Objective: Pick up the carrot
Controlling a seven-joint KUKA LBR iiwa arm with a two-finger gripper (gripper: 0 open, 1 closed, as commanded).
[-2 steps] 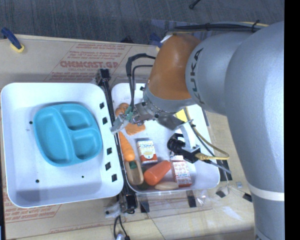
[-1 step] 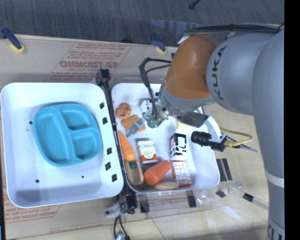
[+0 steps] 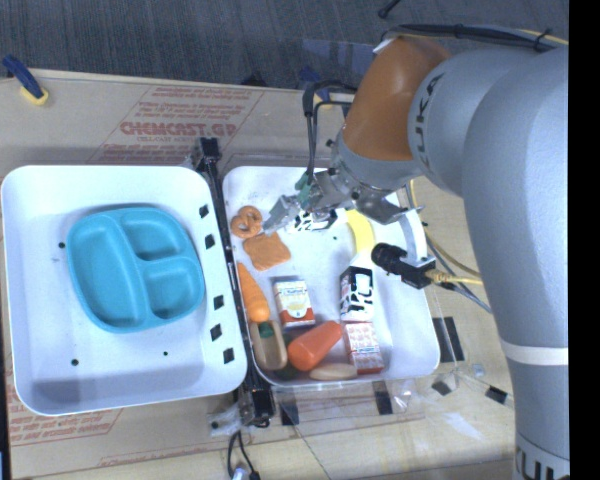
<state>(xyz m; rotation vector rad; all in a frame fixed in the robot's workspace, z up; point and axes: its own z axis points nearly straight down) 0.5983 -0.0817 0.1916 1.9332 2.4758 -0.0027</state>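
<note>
Approach step: the tool is hanging over the far part of the right bin, with nothing in it.

Nearest, a red-orange piece (image 3: 314,342) is lying by small cartons; the carrot (image 3: 253,292) is lying along the right bin's (image 3: 420,336) left wall, apart from the tool (image 3: 292,208). Farther back, by the pretzel (image 3: 246,220), the tool is standing slightly spread, gripping nothing. Next it is needing to travel nearward, align with the carrot and descend.

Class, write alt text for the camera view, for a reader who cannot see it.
A grey robot arm's gripper hangs over the right bin, among toy foods; the carrot lies along that bin's left wall, apart from the gripper. The left bin holds a blue divided plate.
</note>
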